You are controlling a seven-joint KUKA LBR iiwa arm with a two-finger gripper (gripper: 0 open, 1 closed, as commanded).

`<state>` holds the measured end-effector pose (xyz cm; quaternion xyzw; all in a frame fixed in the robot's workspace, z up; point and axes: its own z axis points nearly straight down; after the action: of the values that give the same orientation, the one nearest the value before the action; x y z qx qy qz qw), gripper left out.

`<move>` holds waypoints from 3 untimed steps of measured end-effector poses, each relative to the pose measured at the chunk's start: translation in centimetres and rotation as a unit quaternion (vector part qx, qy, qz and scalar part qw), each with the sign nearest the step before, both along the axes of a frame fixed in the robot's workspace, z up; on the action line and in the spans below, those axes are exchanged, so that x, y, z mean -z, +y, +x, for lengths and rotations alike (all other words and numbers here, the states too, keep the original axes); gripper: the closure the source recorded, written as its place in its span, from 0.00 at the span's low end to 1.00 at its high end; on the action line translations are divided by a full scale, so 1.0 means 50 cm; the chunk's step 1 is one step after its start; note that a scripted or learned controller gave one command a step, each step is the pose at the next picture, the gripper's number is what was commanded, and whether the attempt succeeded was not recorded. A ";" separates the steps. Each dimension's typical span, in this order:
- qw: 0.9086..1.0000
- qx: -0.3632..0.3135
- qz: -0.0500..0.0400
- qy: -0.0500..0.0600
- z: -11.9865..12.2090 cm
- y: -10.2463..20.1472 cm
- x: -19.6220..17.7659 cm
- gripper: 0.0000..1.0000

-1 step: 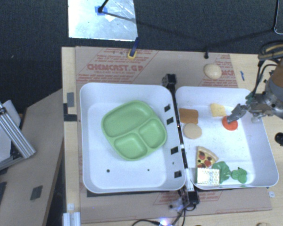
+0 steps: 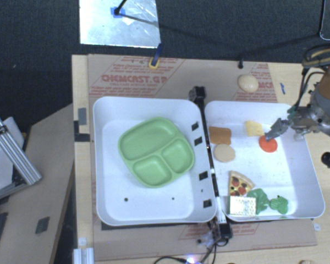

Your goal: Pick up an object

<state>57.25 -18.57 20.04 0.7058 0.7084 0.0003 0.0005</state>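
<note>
Where the bench (image 2: 55, 142) meets the dark carpeted floor (image 2: 33, 43), a sheet of brown cardboard (image 2: 137, 73) printed with red lettering lies under two shallow white bins set side by side. A black clip strip (image 2: 204, 153) runs down the seam between them. The left bin (image 2: 107, 142) carries a green divided plate (image 2: 157, 152), tilted on the diagonal, with three compartments. The right bin (image 2: 302, 175) holds the toy food: a brown slice of toast (image 2: 220, 135) near the seam, a pale round cracker (image 2: 225, 153) just below it, a yellow cheese wedge (image 2: 253, 128), a red tomato slice (image 2: 268, 144), a pizza slice (image 2: 240, 183), a square speckled cracker (image 2: 242, 205) below the pizza, and green leafy pieces (image 2: 269, 201) along the near wall. A cream-coloured ball (image 2: 247, 82) sits on the cardboard outside the bins, beyond the right bin's far wall.

The arm (image 2: 324, 100) reaches in from the right, and its gripper (image 2: 273, 132) hangs over the right bin, just above the tomato slice and beside the cheese wedge. Whether its fingers are spread or closed I cannot tell, and nothing can be seen held between them.

On the floor past the bench lies a shiny silver sheet (image 2: 120, 15) with a blue tab and a dark cable crossing it. Metal rails (image 2: 8, 147) lean at the left edge.
</note>
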 end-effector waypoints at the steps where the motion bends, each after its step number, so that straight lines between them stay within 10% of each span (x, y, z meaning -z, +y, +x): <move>1: 1.000 0.001 0.001 0.002 -0.016 0.015 0.105 0.00; 3: 1.000 0.001 0.000 0.001 -0.014 0.021 0.234 0.00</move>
<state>56.53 -17.50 8.35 0.7064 0.7078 -0.0002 -0.0003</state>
